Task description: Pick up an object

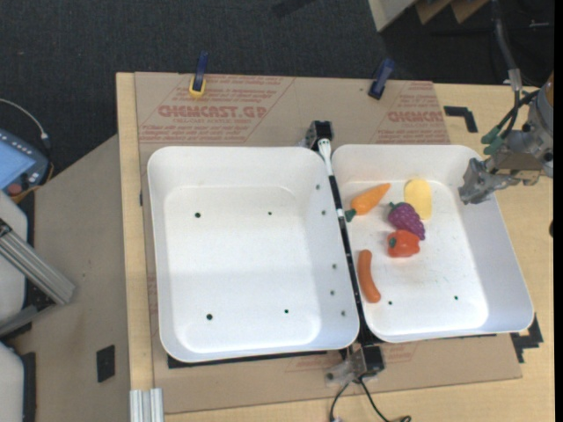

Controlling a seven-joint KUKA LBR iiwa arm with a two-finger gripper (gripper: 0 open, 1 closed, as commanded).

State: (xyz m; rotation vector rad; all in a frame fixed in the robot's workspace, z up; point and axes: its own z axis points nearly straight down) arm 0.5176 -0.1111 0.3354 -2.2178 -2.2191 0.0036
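At the bottom of the frame, a cable connector sits on the cardboard sheet under the seam where the two bins meet. The left bin takes up the centre-left. The right bin holds all the objects, clustered in its upper-left part. Nearest the bottom edge lies an orange sausage-shaped piece, close to the dividing wall. Above it a red pepper, touching or just under the purple grapes. A yellow piece sits right beside the grapes, upper right of them. A carrot lies tilted to the left, near the divider. Further up, two blue clamps pin the cardboard at the top edge.

The gripper hangs at the right bin's upper-right rim, well apart from the cluster, nothing between its fingers; whether it is wide or narrow cannot be told at this size.

Step looks like approach, no object picked yet. Next move probably calls for travel left toward the cluster, then descent onto one item; the sausage piece and carrot stand freer than the touching grapes, pepper and yellow piece.
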